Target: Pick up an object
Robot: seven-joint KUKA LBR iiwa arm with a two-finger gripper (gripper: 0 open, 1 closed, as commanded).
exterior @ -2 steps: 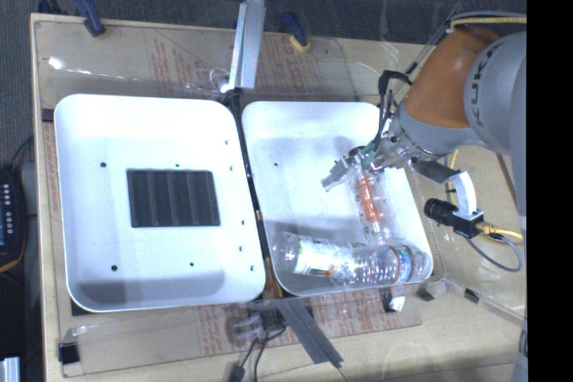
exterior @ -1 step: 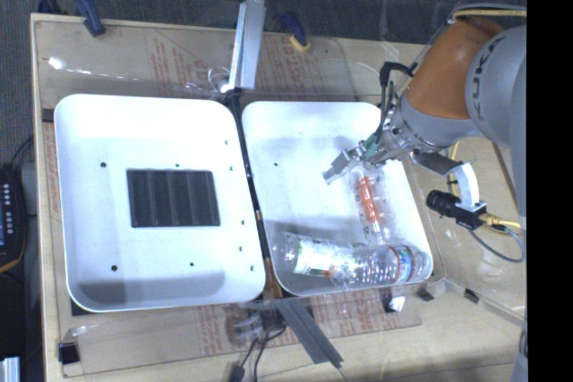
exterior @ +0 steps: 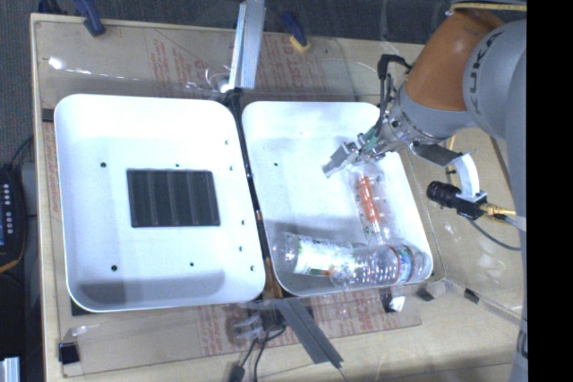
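My gripper (exterior: 343,157) hangs over the upper right part of the right bin (exterior: 295,125), reaching in from the right. Just below it lies a clear plastic item with orange contents (exterior: 371,203), stretching toward the bin's near right corner. Whether the gripper touches this item cannot be made out. A crumpled clear plastic bottle with a pale label (exterior: 351,260) lies along the near wall of the same bin. In the left bin (exterior: 89,139) a dark ribbed rectangular block (exterior: 173,198) lies flat near the middle.
A metal bar (exterior: 247,40) stands upright behind the seam between the bins. Blue clamps (exterior: 88,12) hold the board's far edge. The bins' walls meet at the centre (exterior: 251,192).
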